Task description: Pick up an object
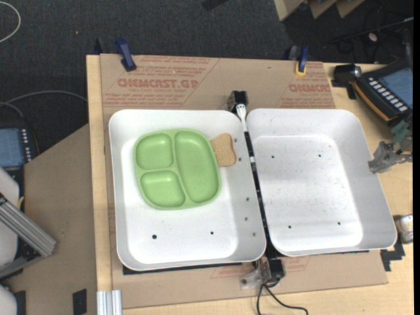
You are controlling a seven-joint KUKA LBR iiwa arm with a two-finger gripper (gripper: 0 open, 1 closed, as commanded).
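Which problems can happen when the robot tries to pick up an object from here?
1. The tan block touches the green divided plate, so the claw may catch the plate's rim.
2. The plate looks wide and flat, probably hard to pinch.
3. The claw sits at the right bin's far edge, a long reach.

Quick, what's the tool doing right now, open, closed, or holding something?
Tool: at the right bin's right edge; open or closed cannot be told, nothing seen held.

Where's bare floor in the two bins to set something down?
The right bin has bare floor wall to wall. In the left bin, free room runs along the near wall and the right side below the tan block. The far-left part is crowded by the green tray, with the block touching its right edge.
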